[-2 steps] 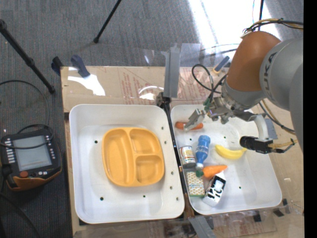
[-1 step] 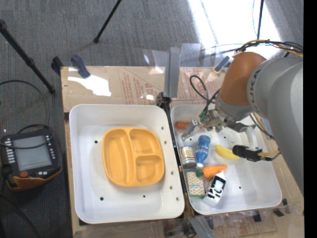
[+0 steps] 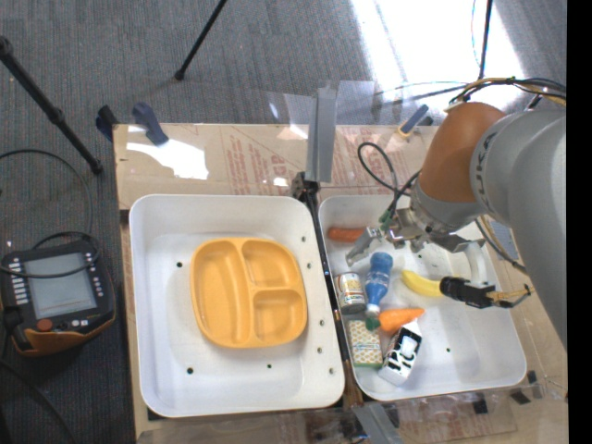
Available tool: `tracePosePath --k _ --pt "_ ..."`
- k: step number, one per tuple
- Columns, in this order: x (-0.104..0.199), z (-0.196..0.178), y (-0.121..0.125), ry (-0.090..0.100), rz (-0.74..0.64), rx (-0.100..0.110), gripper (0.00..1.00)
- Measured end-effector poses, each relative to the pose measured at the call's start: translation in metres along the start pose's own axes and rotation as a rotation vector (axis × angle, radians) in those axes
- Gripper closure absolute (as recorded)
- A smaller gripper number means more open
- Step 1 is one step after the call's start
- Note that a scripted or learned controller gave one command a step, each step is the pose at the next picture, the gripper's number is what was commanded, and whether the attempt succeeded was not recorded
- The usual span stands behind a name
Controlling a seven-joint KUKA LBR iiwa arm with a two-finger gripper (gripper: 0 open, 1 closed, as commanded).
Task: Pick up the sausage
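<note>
The sausage is a short orange-red piece lying near the far left corner of the right bin. My gripper hangs just to the right of it, low over the bin, at the end of the grey arm with the orange band. The sausage lies beside the gripper tip, and whether they touch is unclear.
Also in the right bin are a blue bottle, a small can, a banana, a carrot, a patterned box and a black-and-white pack. A yellow divided plate lies in the left bin.
</note>
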State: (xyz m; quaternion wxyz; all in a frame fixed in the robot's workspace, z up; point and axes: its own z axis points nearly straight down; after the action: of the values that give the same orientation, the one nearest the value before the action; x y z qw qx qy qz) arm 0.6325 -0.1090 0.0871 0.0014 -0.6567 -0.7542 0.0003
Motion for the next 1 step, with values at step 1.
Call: tracePosePath --k 1 --pt "0.0218 -0.031 0.0148 -0.001 0.086 -0.002 0.0"
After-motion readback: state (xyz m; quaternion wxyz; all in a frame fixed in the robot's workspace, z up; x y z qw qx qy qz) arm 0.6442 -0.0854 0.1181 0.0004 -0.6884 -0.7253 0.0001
